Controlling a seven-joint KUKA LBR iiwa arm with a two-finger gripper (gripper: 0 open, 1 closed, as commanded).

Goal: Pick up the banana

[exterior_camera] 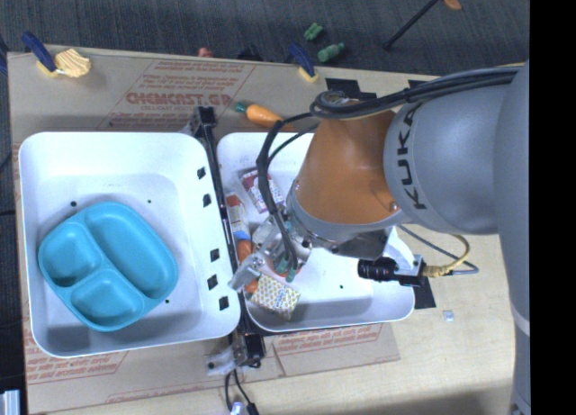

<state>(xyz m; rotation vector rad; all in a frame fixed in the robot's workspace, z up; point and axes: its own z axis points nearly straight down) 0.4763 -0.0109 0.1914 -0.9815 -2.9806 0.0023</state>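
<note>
So the gripper point(273, 263) is down in the right bin point(378, 310), near its left wall and toward the front. It's buried in clutter and half hidden under the wrist, so honestly I can't tell if it's open, closed or clamped on anything. Nothing visibly sits in its grasp from this angle.

Just below it there's a small packet with a yellow and white checkered pattern point(274, 296), lying near the bin's front edge. Just to the left is a little orange item point(243, 248), and further back in the same bin some red and white wrappers point(248, 184). As for the banana, I can't tell where it is. The pile around the gripper is too jumbled and blurry to pick it out, and the arm covers most of that bin.

The orange band point(346, 170) and the grey arm point(459, 161) come in from the right over the bin. A black plug on a cable point(378, 269) sticks out under the wrist.

The left bin point(54, 157) holds a blue divided tray point(103, 265), well apart from the gripper. Out on the cardboard sheet point(171, 89) behind the right bin there's a carrot-looking orange thing point(261, 116), with a blue clamp point(304, 60) near it
</note>
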